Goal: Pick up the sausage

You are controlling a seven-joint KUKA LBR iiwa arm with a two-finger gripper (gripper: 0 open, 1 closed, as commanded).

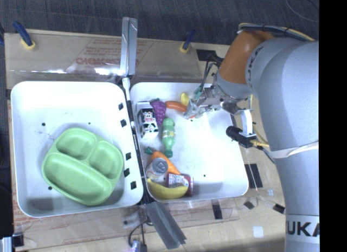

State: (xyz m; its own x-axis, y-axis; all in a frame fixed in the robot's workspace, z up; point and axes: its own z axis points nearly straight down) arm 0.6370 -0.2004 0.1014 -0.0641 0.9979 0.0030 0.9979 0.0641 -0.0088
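Observation:
The sausage (174, 105) is a small orange-red stick lying near the back wall of the right bin (227, 164). A yellow piece (185, 98) touches its right end. My gripper (196, 105) hangs low just right of the sausage, close to that end, with the grey arm and its orange band (238, 61) rising behind it. Nothing shows as lifted off the bin floor.
Purple grapes (158, 109), a cow-patterned carton (147, 122) and a green bottle (168, 134) lie left of the sausage. A carrot (169, 163), a tin can (159, 166), a red can (181, 180) and a banana (165, 191) crowd the front left corner. The left bin (21, 115) holds a green divided plate (82, 164).

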